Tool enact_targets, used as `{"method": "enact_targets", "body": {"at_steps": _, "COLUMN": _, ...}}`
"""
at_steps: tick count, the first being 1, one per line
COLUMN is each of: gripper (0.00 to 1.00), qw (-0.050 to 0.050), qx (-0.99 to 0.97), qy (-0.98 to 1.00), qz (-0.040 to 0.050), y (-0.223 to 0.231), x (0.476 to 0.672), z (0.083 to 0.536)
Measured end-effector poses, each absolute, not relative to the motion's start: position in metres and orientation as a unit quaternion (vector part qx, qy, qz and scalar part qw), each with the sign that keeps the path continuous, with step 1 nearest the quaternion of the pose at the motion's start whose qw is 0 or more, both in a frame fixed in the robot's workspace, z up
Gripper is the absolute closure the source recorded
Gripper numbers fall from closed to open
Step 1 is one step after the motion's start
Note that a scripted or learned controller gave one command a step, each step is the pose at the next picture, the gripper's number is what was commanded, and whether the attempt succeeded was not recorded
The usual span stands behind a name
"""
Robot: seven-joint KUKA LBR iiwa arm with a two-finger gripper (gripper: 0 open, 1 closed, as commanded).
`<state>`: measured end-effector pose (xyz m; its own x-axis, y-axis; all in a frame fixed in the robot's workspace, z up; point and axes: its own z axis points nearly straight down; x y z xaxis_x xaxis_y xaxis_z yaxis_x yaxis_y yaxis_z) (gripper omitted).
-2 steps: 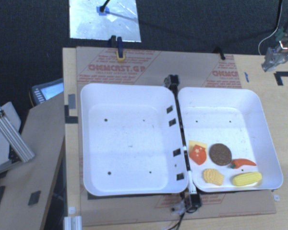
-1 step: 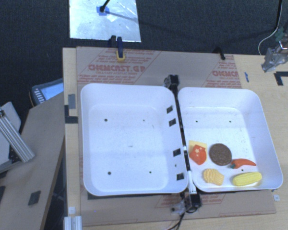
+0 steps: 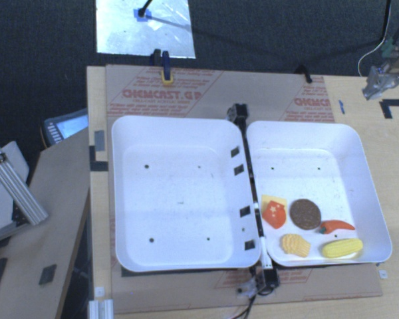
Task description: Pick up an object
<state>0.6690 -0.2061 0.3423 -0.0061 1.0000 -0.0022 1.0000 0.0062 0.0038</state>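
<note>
Several toy foods lie in the front part of the right bin [image 3: 346, 145]. These are a yellow and red wedge [image 3: 274, 212], a brown round disc [image 3: 306, 213], a red chili pepper [image 3: 337, 226], a yellow corn cob [image 3: 342, 247] and a ridged yellow piece [image 3: 295, 244]. My gripper [image 3: 378, 85] is a small grey shape with cables at the far right. It sits beyond the right bin's back corner, well away from the food. Nothing is seen in it.
The left bin [image 3: 179, 191] sits beside the right one, joined by a black clipped seam [image 3: 249, 191]. Both rest on a cardboard sheet [image 3: 206, 88] on the bench. A shiny metal plate [image 3: 145, 18] lies at the back, and a clamp [image 3: 166, 65] holds the cardboard's rear edge.
</note>
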Motion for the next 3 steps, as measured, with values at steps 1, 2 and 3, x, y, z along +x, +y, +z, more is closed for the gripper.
{"method": "enact_targets", "body": {"at_steps": 1, "gripper": 1.0, "qw": 0.002, "qx": 0.705, "qy": 0.709, "qz": 0.0007, "y": -0.206, "x": 0.6691, "z": 0.3446}}
{"method": "enact_targets", "body": {"at_steps": 2, "gripper": 1.0, "qw": 0.002, "qx": 0.705, "qy": 0.709, "qz": 0.0005, "y": -0.2059, "x": 0.6691, "z": 0.3421}}
{"method": "enact_targets", "body": {"at_steps": 3, "gripper": 1.0, "qw": 0.002, "qx": 0.705, "qy": 0.709, "qz": 0.0004, "y": -0.2059, "x": 0.6691, "z": 0.3461}}
